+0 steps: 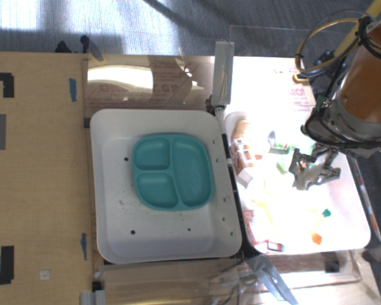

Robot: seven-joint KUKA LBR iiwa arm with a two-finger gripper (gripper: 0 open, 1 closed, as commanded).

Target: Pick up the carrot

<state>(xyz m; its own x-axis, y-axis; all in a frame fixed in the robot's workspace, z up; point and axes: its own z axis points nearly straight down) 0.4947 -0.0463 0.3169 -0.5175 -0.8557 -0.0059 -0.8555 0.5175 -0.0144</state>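
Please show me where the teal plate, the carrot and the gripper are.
teal plate (pixel 173 171), camera view, on its center divider.
carrot (pixel 316 237), camera view, on its orange body.
gripper (pixel 312 172), camera view, at its tip above the right bin.

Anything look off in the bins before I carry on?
Nothing looks spilled or broken. The right bin is badly overexposed, so its small items are hard to identify. The teal tray lies flat in the left bin.
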